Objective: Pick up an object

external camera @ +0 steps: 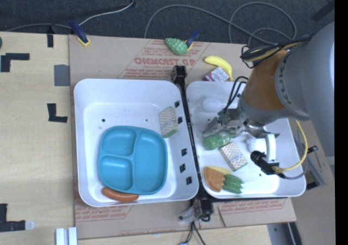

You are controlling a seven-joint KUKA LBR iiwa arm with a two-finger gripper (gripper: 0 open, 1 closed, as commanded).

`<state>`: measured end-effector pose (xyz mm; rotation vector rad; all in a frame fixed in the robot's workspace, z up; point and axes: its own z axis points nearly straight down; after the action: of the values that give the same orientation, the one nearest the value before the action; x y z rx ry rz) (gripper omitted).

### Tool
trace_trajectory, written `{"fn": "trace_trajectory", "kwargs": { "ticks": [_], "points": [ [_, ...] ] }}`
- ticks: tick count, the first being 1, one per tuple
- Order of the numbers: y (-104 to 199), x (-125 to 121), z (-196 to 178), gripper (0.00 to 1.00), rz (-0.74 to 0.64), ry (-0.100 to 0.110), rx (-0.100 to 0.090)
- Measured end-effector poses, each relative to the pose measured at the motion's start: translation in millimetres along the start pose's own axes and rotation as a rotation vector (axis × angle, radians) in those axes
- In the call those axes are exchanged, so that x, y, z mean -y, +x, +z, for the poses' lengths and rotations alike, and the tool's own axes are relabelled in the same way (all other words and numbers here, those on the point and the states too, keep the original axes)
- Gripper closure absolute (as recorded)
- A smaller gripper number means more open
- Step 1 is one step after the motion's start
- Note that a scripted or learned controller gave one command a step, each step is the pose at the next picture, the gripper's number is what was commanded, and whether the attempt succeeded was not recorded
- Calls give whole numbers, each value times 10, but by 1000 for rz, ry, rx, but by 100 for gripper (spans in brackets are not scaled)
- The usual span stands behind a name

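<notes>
Nearest the camera, along the front wall of the left white bin (81,129), lies an orange sausage-shaped toy (120,195), touching the front edge of a blue three-compartment plastic plate (132,159). In the right white bin (293,187), near its front, sit an orange-and-yellow ridged toy (213,177) and a dark green pod-shaped toy (232,184), pressed together. Just behind them lies a small speckled white packet (232,155), tilted, and touching its rear corner is a light green rounded toy (216,141).

The gripper (217,125) hangs directly over that green toy, its dark fingers low and close to it; whether they stand apart or together cannot be told from this angle, and nothing is visibly held. The green toy looks the likely target. To grasp it well, the arm should centre over the toy's narrow width, clear of the packet, then descend fully before closing.

Farther back, a similar speckled packet (169,121) leans against the left bin's right wall. Beyond the bins, on the cardboard, rest a yellow banana toy (219,65) and a green leafy toy (176,46).
</notes>
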<state>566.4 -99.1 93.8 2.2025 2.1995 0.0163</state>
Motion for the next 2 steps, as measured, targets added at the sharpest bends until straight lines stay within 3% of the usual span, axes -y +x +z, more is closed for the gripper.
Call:
{"fn": "trace_trajectory", "kwargs": {
  "ticks": [1,2],
  "points": [
    [-4,136,3,0,1,2,1],
    [-21,220,70,0,-2,22,-10]
  ]
}}
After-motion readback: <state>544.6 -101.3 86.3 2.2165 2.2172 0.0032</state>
